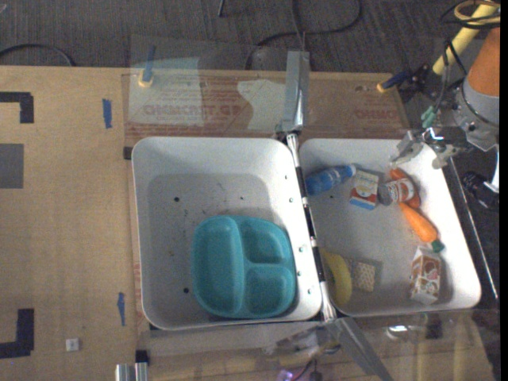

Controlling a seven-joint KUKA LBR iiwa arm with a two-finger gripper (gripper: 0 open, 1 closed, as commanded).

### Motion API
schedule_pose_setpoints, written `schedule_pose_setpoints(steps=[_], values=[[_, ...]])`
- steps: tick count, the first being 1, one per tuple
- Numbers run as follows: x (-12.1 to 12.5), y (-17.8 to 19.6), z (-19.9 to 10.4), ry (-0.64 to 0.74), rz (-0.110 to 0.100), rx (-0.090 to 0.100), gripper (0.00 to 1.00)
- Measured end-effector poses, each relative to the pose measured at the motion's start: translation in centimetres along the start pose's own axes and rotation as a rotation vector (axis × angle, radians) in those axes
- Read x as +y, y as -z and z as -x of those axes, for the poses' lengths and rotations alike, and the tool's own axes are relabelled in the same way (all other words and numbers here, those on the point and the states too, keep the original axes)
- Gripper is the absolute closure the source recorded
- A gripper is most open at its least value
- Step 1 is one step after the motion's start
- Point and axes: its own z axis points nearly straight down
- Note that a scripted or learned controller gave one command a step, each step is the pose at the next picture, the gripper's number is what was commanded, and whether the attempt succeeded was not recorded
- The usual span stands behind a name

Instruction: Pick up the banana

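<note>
nothing done yet: the banana (339, 276) lies in the right bin (464, 240), well apart from the open, empty gripper (423, 148).

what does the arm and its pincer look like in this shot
The arm has an orange band over a pale grey wrist section. Yellow and dark cables run along it, with small blue and green bits. The pincer is a light metallic piece with thin prongs.

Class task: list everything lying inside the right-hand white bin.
Inside the right-hand white bin: yellow banana, orange carrot, blue bottle, two small cartons, a jar, a cracker. Anything beneath them is hidden.
</note>
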Motion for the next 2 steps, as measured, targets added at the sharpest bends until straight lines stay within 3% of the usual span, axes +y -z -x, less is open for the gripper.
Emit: schedule_pose_setpoints(steps=[1,2], values=[[-2.3,-12.2,-5.7,0.145,0.001,0.000,0.00],[-9.8,-14.8,-6.5,0.271,0.011,-0.002,0.00]])
